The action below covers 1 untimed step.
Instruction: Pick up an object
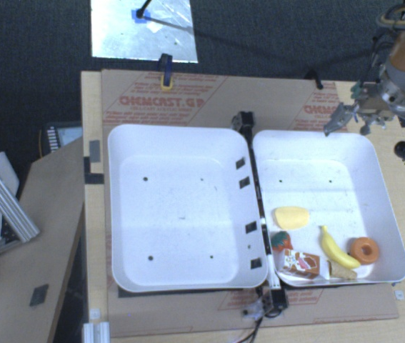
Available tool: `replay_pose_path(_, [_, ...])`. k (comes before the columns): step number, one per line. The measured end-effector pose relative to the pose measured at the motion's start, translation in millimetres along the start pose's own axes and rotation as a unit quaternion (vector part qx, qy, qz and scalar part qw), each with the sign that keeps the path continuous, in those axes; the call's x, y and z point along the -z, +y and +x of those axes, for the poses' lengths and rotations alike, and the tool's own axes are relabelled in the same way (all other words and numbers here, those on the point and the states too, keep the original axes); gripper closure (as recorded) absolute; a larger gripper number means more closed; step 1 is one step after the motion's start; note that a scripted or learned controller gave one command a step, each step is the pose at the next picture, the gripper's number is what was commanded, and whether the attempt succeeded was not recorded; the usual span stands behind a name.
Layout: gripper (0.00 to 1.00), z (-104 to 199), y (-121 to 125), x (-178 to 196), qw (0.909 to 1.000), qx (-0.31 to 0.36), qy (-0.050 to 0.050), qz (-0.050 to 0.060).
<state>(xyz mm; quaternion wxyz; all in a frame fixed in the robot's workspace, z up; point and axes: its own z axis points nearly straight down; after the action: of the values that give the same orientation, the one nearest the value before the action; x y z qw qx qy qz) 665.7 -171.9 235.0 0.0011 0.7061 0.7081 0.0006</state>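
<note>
The right bin [373,164] holds several small objects near its front edge. A pale yellow lump [291,218] lies left of a banana [336,247]. An orange ring [364,249] sits at the banana's right. A red and white carton [301,264] and a small red and green piece [281,241] lie by the front left corner. My gripper [348,123] hangs over the bin's far rim, well away from these objects. It is open, with nothing between its fingers.
The left bin [116,191] lies beside the right one, with a black hinge strip [253,199] between them. A metal sheet [143,18] lies beyond the bench. A tan wedge [342,270] rests under the banana's tip.
</note>
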Motion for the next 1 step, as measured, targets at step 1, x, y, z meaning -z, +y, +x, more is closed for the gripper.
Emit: replay_pose_path(1, [0.0, 75.7, 3.6, -38.8, 1.0, 0.004, 0.001, 0.001])
